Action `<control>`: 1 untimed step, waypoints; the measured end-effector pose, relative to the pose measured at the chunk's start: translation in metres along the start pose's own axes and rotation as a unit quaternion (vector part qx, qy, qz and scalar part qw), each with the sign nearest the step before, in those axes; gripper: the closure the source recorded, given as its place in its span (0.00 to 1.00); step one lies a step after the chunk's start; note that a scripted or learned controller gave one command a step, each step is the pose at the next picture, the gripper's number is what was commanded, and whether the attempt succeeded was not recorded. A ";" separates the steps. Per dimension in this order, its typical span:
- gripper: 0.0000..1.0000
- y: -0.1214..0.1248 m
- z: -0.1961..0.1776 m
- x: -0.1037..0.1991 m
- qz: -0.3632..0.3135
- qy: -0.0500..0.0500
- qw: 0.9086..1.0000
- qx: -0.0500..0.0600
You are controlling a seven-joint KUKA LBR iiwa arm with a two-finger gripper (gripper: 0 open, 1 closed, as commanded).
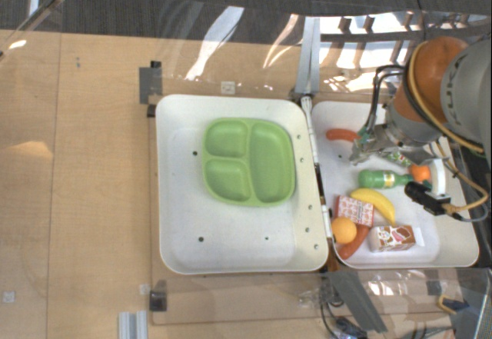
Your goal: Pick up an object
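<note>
Altogether, one green plate [250, 161], one banana [375, 202], two cartons [393, 237].

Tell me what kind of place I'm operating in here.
Likely a robotics lab test bench: two white bins fixed to a wooden bench, toy food such as a banana, and loose cables at the edge.

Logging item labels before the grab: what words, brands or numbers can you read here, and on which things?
No text can be read.
Red-and-white carton: patterned print, too blurred to read.
Brown-and-white carton: picture and print, too small to read.
Green bottle: no label legible.
Small tag behind the left bin: too small to read.
</note>
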State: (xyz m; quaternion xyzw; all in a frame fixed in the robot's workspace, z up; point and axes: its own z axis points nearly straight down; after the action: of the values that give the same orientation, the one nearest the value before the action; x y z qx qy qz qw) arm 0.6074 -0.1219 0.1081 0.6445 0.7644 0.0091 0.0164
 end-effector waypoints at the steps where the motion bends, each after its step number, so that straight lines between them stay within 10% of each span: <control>1: 0.00 0.000 0.000 0.000 0.000 0.000 1.000 0.000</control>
State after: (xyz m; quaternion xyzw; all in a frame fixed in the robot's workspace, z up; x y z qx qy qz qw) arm 0.6073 -0.1220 0.1079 0.6444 0.7645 0.0089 0.0162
